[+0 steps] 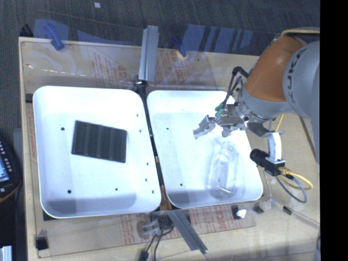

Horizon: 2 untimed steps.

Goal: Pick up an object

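Observation:
A clear plastic bottle (pixel 223 170) lies in the right bin (pixel 179 162), toward its near right corner, hard to make out against the white floor. A dark ribbed rectangular pad (pixel 100 141) lies flat in the left bin (pixel 49 145). My gripper (pixel 213 126) hangs over the right bin's upper right part, just above the bottle's far end, pointing left. Its fingers stand apart with nothing between them.
A metal bar (pixel 148 53) rises behind the seam between the bins. A black and yellow cable fitting (pixel 270 163) sits just outside the right bin's right rim. The arm's grey and orange body (pixel 277 75) covers the bench's far right.

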Tool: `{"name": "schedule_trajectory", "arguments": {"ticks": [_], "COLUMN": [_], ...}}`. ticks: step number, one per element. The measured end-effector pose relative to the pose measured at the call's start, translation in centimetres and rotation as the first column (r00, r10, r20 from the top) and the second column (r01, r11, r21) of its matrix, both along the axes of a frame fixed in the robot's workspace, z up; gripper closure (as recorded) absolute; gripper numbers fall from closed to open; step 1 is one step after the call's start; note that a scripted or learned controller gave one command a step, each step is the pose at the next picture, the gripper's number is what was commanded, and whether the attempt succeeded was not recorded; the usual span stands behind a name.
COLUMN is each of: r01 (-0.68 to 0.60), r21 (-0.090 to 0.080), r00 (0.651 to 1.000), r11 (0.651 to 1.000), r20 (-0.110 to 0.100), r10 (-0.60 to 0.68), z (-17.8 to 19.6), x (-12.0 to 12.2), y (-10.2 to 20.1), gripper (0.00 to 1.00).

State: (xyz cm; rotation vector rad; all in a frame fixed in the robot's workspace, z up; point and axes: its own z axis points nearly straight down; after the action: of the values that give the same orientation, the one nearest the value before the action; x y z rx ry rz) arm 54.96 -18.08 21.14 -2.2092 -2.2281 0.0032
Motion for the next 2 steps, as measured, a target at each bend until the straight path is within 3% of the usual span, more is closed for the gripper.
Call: {"name": "schedule_trajectory", "arguments": {"ticks": [1,2], "r01": [-0.159,0.073], "r21": [0.001,-0.002], "r00": [0.987,0.997], "r11": [0.987,0.997], "r20": [-0.001,0.004], "r10": [0.159,-0.073], "z": [-5.9,1.4], "x": [2.4,3.4], "y": [2.7,-2.4], "gripper": [0.00,0.00]}}
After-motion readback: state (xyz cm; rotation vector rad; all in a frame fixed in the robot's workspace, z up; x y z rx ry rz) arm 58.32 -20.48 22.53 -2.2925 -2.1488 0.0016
